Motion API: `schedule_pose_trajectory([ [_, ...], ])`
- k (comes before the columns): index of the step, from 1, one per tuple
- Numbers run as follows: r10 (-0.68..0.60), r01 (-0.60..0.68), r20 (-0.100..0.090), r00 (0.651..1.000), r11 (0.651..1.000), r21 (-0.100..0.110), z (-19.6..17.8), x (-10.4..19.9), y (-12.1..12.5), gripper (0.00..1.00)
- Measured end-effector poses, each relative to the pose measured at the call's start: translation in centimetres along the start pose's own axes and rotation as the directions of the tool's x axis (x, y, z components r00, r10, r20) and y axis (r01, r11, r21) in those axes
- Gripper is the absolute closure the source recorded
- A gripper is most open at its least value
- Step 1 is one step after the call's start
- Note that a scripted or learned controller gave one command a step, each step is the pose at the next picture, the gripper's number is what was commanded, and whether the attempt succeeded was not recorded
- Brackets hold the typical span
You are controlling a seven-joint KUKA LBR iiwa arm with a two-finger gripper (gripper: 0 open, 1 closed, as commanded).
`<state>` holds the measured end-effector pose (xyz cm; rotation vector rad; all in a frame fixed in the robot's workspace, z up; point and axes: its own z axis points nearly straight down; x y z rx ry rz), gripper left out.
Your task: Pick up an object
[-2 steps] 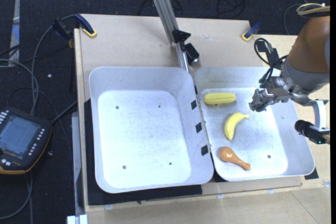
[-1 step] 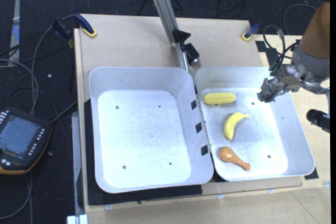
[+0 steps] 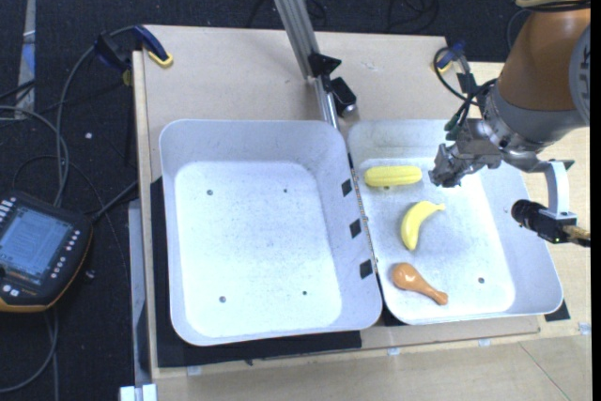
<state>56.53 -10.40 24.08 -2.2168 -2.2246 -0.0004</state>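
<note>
Nearest the camera, an orange drumstick-shaped toy lies in the right bin, close to its front wall, thin end pointing toward the front right corner. Just behind it sits a curved yellow banana, stem end up and to the right, apart from the drumstick. Farther back, a stubby yellow corn-like piece lies crosswise near the bin's left wall. All three objects rest loose on the bin floor, none touching another; the spacing probably leaves room for a top-down grasp on any of them.

Left bin sits flush against the right one on the table.

Arm enters from the right, orange band above the wrist. Gripper hangs over the back part of the right bin, just right of the corn piece and behind the banana. Nothing is visible between its fingers; whether it is spread or closed cannot be told at this angle, the dark tip being too small and cluttered.

Judgement: nothing picked yet. The nearest candidates are the corn piece and the banana; the gripper appears offset from both, so a descent here could land on bare floor.
</note>
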Motion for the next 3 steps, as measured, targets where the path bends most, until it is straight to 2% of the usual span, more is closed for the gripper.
schedule_pose_trajectory([
  [2, -0.002, 0.002, 0.0, 1.0, 1.0, 0.0, 1.5, 11.1, 0.8, 1.0],
  [3, -0.002, 0.002, 0.0, 1.0, 1.0, 0.0, 1.8, 16.9, 0.2, 1.0],
])
